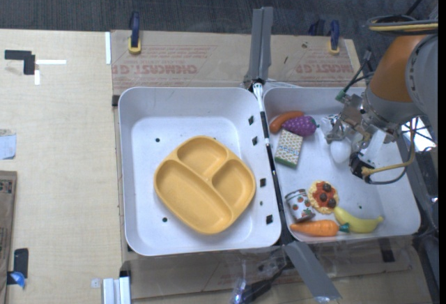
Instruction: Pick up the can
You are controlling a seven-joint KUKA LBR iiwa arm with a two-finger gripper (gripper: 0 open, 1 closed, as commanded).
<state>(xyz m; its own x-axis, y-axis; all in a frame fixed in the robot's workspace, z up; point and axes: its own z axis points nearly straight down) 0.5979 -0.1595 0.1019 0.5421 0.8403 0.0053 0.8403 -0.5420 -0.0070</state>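
Two white bins side by side. Left bin holds a yellow divided plate, nothing else.

Right bin is cluttered. The can lies near the front left corner, close to the divider wall, tipped on its side by the look of it. Just right of it a small pizza toy; in front, a carrot touching or nearly touching the can; a banana further right. Towards the back: grapes, an orange sausage-like piece, a small box.

Gripper hangs over the back middle of the right bin, well apart from the can. Whether it is wide or narrow I cannot tell; nothing visible in it.

Judgement: still the approach. To do it well, travel towards the front left corner above the clutter, then come straight down. Set the grasp across the can's narrow side, away from carrot and pizza. The divider wall leaves little room on the left; a slanted descent risks nudging the can against it.
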